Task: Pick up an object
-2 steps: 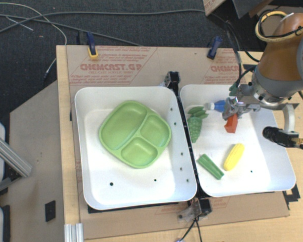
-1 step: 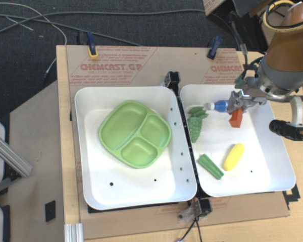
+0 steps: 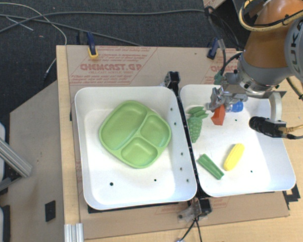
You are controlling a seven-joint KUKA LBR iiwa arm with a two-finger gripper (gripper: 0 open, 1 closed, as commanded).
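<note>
My gripper [image 3: 219, 103] hangs over the back left part of the right bin [image 3: 272, 180]. Directly beneath it is a small orange-red block [image 3: 218, 116], partly covered by the gripper. A blue object [image 3: 237, 106] peeks out just to the gripper's right. A green leafy toy [image 3: 195, 124] lies to the left of the block, by the bin's left wall. Toward the front of the bin lie a yellow corn cob [image 3: 233, 157] and a green bar [image 3: 210, 166].
The left bin [image 3: 98, 185] holds a green divided plate [image 3: 135, 133]. A black cylinder [image 3: 265, 126] with a cable juts over the right bin's right side. Both bins rest on a cardboard sheet [image 3: 121, 59]. Bare bin floor shows at the front right.
</note>
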